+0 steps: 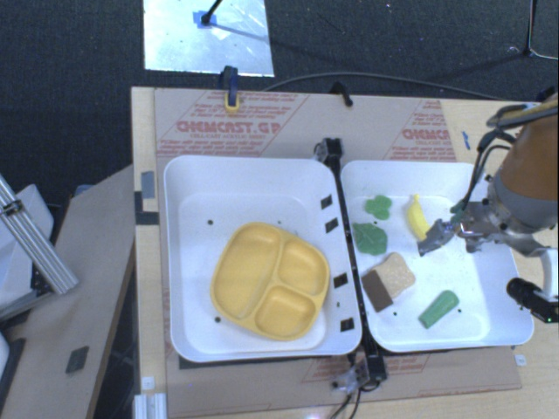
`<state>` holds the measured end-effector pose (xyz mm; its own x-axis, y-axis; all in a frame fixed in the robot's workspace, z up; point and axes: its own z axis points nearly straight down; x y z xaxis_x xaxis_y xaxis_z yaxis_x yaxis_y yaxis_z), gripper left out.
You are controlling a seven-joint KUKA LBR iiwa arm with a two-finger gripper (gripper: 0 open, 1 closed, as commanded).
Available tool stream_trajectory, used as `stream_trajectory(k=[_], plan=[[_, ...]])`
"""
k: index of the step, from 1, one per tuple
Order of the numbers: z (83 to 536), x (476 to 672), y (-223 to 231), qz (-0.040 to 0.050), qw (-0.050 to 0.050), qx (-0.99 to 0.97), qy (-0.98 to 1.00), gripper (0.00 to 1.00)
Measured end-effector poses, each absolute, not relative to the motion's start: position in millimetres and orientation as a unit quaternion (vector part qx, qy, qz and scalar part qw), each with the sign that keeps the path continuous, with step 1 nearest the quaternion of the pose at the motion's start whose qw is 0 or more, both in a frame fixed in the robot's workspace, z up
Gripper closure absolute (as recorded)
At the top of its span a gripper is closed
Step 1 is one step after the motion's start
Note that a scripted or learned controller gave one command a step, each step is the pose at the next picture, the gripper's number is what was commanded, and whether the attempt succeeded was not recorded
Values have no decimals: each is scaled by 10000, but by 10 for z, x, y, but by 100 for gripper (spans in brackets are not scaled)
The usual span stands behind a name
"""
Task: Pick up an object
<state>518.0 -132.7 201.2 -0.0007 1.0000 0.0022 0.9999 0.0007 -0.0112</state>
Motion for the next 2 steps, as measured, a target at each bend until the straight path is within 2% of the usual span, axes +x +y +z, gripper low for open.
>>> stream_trajectory(k=[1, 2], plan=[[2075, 5210, -1324, -6, -8, -7058, -7084, 0], [1660, 5208, -1334, 4, 8, -7065, -7077, 0]])
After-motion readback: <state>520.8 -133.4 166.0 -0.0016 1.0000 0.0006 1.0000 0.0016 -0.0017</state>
